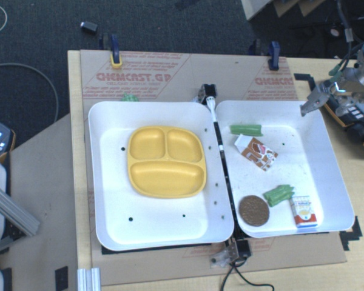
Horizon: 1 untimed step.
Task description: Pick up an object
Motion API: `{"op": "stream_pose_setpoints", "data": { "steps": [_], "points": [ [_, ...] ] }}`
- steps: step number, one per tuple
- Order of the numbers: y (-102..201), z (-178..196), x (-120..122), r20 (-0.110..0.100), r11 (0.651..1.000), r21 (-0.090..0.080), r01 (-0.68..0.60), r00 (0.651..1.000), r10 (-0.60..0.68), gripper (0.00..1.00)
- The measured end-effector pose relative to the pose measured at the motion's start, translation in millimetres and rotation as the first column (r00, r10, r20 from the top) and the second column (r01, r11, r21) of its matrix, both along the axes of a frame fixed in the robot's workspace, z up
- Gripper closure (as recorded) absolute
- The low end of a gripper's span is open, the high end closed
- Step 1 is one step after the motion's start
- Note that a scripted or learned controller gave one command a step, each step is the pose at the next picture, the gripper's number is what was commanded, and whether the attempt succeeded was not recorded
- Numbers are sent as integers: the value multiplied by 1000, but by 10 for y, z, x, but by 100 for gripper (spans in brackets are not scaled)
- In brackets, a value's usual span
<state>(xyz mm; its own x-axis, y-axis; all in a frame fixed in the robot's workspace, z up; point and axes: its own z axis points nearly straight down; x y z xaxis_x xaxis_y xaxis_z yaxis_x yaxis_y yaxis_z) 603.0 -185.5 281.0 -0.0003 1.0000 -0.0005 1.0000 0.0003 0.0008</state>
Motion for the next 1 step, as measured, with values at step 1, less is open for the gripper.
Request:
{"op": "stream_pose_setpoints", "data": {
  "steps": [1],
  "points": [
    [-1, 113, 8, 4, 1000, -2, -1, 1000, 1, 100]
  ]
}}
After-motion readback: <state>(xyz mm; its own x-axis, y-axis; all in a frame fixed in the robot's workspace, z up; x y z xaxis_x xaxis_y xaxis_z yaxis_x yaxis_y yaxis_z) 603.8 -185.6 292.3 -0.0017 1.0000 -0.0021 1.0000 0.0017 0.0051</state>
